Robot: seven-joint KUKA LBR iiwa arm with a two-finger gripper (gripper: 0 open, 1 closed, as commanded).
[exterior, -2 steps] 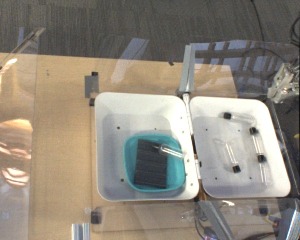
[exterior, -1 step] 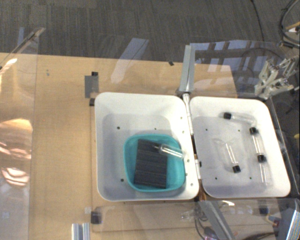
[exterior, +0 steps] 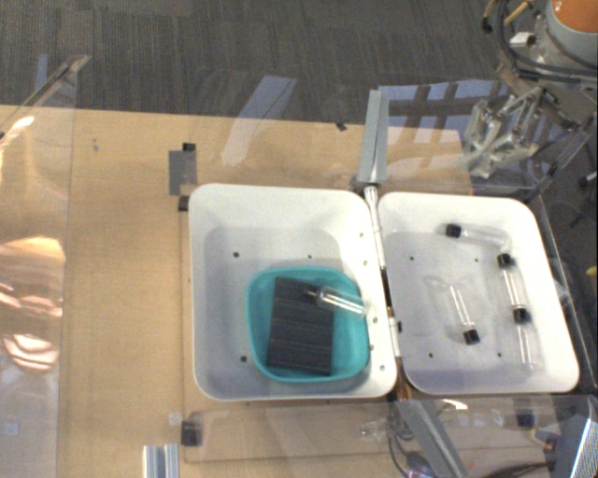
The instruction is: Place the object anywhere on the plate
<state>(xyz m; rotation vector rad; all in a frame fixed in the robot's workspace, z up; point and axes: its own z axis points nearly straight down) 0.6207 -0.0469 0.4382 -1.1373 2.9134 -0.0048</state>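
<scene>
While the arm (exterior: 561,28) sits up in the top right corner, well apart from both bins, the gripper (exterior: 500,135) hangs over the bench just beyond the right bin's (exterior: 551,280) far rim. Its fingers are lost against clutter and glare, so can't tell if they're spread or closed; nothing visible between them.

Left bin (exterior: 210,280) holds a teal plate (exterior: 257,299) w/ a dark ribbed block (exterior: 299,327) lying on it. One clear tube w/ a dark cap (exterior: 336,300) rests across the plate's right side, cap end touching the block's top right corner, other end reaching the plate rim.

Right bin has more clear tubes: one near the far wall (exterior: 472,231), one along the right side (exterior: 510,277), another below it (exterior: 523,334), one nearer the middle (exterior: 462,316). Their bodies are see-through and nearly vanish on the white floor; mostly the black caps show.

A grey bar (exterior: 374,140) runs up from the gap between bins. A small dark bracket (exterior: 184,168) sits left of the left bin's far corner.

Arm is cut off by the frame's top edge. Reflections streak the clear sheet (exterior: 56,280) over the bench at left.
</scene>
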